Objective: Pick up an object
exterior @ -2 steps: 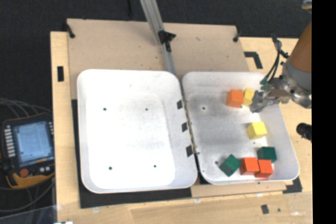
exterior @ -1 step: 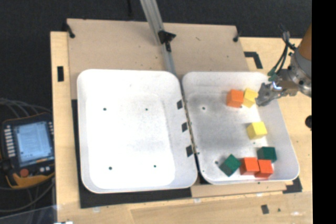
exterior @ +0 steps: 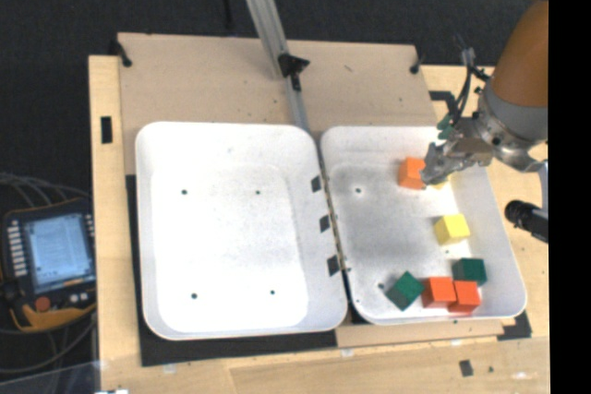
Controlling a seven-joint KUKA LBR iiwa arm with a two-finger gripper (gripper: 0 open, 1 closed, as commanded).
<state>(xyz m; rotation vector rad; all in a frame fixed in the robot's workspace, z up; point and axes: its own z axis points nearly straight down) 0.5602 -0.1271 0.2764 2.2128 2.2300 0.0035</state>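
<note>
Gripper (exterior: pixel 438 169) sits low over the upper part of the right bin (exterior: pixel 369 226), right against an orange block (exterior: pixel 411 173). The block lies at the gripper's left side; whether it is between the fingers or merely beside them, cannot tell, and the finger spread is not readable from this angle either.

Other pieces in the same bin: a yellow block (exterior: pixel 452 228) near the middle right, and a cluster along the near edge, namely a tilted green block (exterior: pixel 404 290), two more orange blocks (exterior: pixel 452 292) touching each other, and a second green block (exterior: pixel 470 270) just behind them.

Handling guess: small rigid cube, likely light, hard flat faces, not fragile. May be a bit slick, so it could skid on the smooth bin floor if nudged. Best hold is across two opposite flat sides, fingers square to them, not corner to corner.
</note>
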